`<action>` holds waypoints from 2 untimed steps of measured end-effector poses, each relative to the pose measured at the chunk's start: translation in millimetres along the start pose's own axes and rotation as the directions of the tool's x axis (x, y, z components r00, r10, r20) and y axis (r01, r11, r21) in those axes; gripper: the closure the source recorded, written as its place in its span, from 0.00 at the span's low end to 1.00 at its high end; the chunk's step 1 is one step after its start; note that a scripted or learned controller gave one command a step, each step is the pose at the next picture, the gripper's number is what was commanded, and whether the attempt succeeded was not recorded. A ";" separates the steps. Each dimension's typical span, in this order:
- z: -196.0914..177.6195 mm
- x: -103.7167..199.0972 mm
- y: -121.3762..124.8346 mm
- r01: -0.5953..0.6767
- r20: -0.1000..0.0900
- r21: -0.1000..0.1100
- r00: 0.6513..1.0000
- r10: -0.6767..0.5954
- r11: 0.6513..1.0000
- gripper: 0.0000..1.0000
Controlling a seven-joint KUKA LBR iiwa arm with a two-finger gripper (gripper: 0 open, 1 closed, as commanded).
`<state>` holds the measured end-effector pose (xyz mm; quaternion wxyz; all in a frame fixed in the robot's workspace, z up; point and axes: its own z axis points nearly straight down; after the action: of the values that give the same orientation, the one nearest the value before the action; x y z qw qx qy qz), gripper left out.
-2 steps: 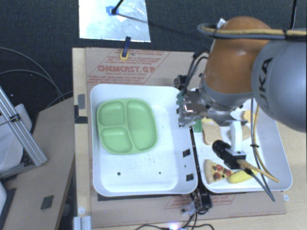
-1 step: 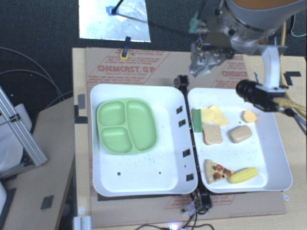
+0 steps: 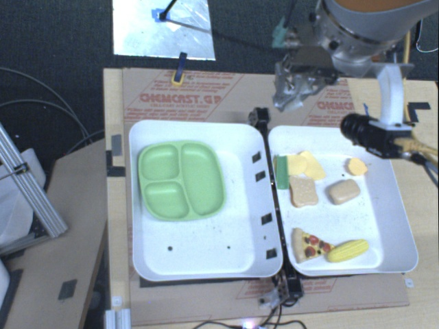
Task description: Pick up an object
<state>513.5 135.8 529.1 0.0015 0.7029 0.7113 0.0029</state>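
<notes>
Tan surface [image 3: 82, 184] topped with a printed cardboard sheet [image 3: 199, 91]. On the sheet, left bin [image 3: 243, 204] and right bin [image 3: 394, 225], touching side by side. Beyond the left bin, a shiny foil sheet [image 3: 164, 19].

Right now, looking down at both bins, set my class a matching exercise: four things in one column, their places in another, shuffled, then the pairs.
Things:
1. green divided plate
2. pizza slice
3. corn cob
4. gripper

Places:
A. near edge of the right bin, right of the pizza slice
B. above the bench, behind the bins
C. left bin
D. near-left corner of the right bin

Pairs: 1-C, 2-D, 3-A, 4-B
</notes>
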 end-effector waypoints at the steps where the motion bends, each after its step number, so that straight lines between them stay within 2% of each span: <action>1: 168.1 69.6 35.6 -0.003 0.006 0.020 1.000 0.003 1.000 1.00; 2: 132.0 50.7 -29.1 -0.005 -0.001 0.004 1.000 0.005 1.000 1.00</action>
<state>484.6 186.5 397.1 -0.0003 0.7048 0.7094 0.0017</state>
